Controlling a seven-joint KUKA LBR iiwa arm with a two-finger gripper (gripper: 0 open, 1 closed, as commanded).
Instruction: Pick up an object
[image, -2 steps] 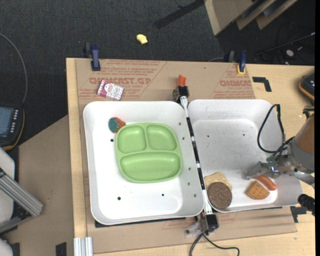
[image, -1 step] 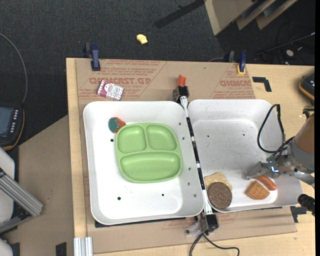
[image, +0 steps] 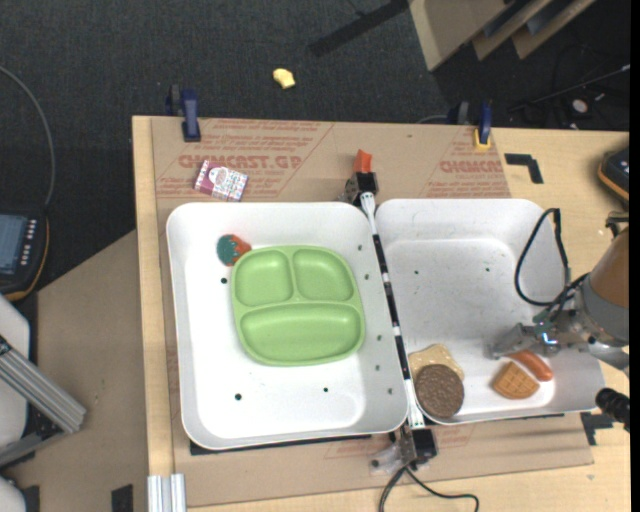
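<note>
My gripper (image: 520, 345) is low in the right bin (image: 450, 225), near its front right corner, and reaches in from the right edge. It stands open with nothing between its fingers. An orange-red sausage (image: 537, 366) lies just under and in front of it. A tan waffle piece (image: 513, 381) touches the sausage on its left. Further left, a brown round patty (image: 439, 390) rests on a slice of bread (image: 431, 356) by the front wall.
The left bin (image: 200, 330) holds a green divided plate (image: 296, 304) and a small red and green item (image: 233, 248) at its back left. A black cable (image: 535, 255) loops over the right bin. A small pink packet (image: 221, 180) lies on the bench behind the bins.
</note>
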